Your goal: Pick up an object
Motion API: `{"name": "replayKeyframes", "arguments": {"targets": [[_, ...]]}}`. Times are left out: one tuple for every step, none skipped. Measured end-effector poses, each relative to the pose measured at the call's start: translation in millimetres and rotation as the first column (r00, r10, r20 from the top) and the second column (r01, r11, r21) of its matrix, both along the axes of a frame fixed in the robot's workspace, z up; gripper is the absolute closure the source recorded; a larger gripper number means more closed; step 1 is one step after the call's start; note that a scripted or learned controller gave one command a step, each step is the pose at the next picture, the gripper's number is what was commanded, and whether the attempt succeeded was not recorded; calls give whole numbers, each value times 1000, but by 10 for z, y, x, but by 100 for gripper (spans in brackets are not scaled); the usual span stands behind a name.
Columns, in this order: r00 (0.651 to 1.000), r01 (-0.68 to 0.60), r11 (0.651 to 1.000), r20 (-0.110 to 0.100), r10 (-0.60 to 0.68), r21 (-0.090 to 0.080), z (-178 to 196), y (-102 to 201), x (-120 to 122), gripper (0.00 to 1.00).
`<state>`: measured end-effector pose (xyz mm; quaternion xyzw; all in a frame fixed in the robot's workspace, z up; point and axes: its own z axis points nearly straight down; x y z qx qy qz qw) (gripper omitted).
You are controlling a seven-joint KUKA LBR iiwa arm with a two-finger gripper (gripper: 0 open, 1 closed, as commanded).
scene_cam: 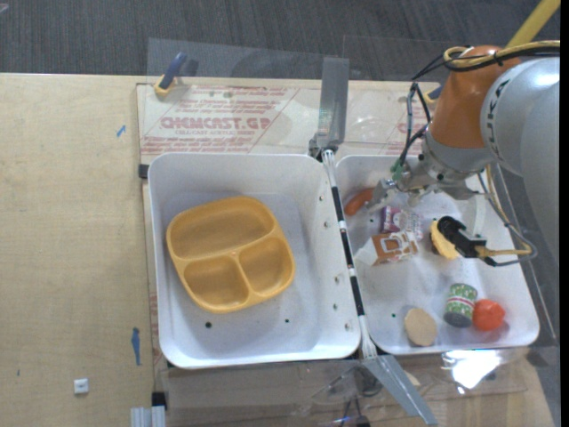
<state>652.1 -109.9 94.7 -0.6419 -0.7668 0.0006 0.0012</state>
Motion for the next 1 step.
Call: {"name": "replayKeyframes", "arguments": {"targets": [[1000, -30, 1000, 5, 30, 0, -55, -157, -934, 0]]}}
